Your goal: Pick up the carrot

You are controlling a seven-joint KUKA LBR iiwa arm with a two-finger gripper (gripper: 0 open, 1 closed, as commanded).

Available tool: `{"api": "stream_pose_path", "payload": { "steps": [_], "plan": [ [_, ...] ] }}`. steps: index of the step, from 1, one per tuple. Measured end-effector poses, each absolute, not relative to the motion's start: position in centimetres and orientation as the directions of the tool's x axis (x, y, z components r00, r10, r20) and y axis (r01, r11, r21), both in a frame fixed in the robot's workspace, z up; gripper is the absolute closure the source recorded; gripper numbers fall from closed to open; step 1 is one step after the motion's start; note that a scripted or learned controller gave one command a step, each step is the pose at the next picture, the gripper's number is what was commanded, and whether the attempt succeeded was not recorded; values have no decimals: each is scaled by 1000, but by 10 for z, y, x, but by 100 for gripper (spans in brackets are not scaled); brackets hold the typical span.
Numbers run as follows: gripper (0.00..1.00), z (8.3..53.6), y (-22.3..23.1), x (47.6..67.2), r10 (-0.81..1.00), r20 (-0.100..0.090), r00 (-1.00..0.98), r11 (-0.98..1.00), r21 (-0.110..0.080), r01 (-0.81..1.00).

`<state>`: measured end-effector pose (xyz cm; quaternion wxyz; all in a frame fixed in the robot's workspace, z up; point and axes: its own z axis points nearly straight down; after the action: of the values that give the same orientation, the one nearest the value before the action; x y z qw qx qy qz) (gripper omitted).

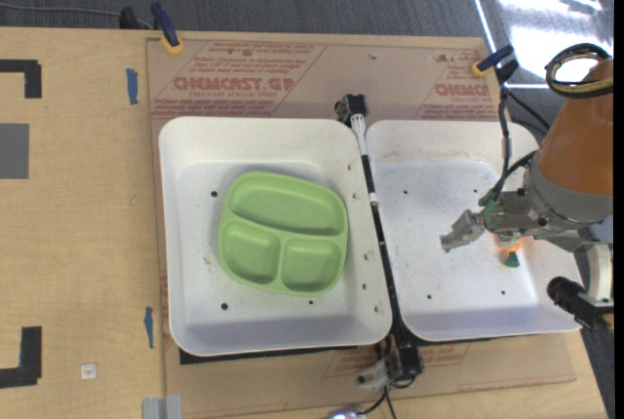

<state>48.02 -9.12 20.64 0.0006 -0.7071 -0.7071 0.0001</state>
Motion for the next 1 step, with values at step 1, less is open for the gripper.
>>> {"api": "stream_pose_path", "payload": {
  "steps": [1],
  "plan": [
    [0, 264, -146, 544, 1000, -1, 1, -1, 3, 1000]
  ]
}}
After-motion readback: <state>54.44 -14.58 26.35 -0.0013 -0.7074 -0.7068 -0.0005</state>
